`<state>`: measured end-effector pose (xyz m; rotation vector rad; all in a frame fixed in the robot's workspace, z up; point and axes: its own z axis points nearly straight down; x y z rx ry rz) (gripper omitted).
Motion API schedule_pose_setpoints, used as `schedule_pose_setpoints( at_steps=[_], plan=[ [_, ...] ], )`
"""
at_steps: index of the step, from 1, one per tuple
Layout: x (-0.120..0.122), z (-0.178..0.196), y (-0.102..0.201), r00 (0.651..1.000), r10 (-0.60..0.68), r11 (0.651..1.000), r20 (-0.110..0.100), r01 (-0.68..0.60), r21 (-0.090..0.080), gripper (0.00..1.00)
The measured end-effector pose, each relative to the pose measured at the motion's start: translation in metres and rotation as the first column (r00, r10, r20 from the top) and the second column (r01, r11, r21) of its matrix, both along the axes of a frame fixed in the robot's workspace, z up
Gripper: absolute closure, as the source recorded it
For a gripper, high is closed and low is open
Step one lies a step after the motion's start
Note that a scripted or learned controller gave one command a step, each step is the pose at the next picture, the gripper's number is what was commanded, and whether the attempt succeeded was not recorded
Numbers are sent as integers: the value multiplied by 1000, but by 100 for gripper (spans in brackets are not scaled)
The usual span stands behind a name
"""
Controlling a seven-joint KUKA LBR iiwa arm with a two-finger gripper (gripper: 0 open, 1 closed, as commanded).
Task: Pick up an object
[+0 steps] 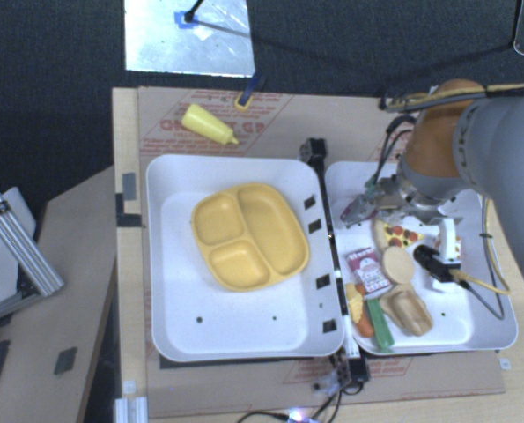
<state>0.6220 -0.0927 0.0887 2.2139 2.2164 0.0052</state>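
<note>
The right bin [486, 329] holds several small toy foods. A pizza slice [399, 234] lies near its middle, a red-and-white packet [368, 270] and a round tan disc [399, 265] just in front of it. A tan bread-like piece [408, 311], a green stick [380, 325], an orange piece [365, 324] and a yellow piece [354, 301] sit at the front left. My gripper [357, 208] hangs low over the bin's back left part, pointing left, just behind and left of the pizza slice. Nothing is visibly held in it.
The left bin [160, 271] holds a yellow three-compartment plate [244, 234]. A yellow squeeze bottle [207, 123] lies on the bench behind that bin. A shiny metal sheet [189, 25] lies further back. The divider [325, 236] between the bins carries black clips.
</note>
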Motion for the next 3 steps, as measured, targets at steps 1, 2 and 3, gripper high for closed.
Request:
schedule_pose_setpoints(
  at_steps=[1, 2, 3],
  plan=[
    [2, 13, -2, 1000, -1, 1000, 9, 2, -3, 100],
    [8, 70, -11, 1000, -1, 1000, -1, 1, 3, 100],
    [19, 122, -7, 1000, 4, 1000, 0, -4, 3, 100]
  ],
)
